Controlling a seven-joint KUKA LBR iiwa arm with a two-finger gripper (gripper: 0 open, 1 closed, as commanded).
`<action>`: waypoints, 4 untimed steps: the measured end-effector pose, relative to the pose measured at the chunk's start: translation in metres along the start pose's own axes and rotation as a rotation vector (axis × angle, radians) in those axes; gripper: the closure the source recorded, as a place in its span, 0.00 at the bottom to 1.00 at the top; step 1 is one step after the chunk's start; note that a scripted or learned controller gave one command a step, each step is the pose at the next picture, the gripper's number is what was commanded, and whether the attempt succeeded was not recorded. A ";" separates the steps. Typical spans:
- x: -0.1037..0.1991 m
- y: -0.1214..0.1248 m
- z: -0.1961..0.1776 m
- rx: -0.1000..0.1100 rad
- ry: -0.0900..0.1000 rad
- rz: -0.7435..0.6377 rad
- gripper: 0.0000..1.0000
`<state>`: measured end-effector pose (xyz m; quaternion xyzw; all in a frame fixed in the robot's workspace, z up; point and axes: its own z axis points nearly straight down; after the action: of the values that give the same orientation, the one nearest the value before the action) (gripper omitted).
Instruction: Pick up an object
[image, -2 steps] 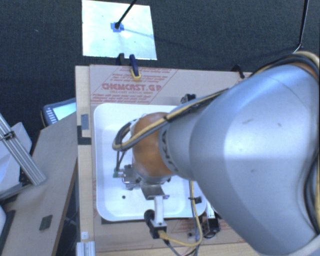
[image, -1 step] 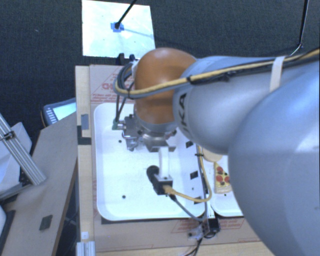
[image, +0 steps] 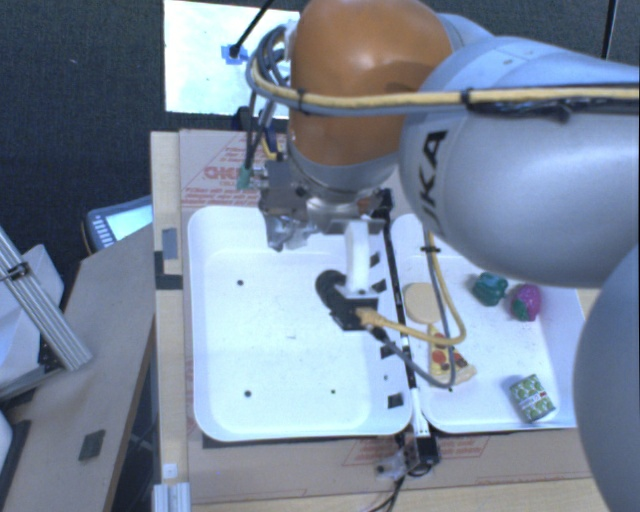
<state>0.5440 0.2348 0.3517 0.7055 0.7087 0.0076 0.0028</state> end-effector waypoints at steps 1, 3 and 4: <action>0.000 0.061 -0.193 -0.006 0.000 0.000 1.00; 0.000 0.088 -0.189 0.001 -0.003 0.001 1.00; -0.001 0.073 0.012 0.029 -0.012 0.004 1.00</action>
<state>0.6170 0.2339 0.3404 0.7068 0.7074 -0.0068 -0.0034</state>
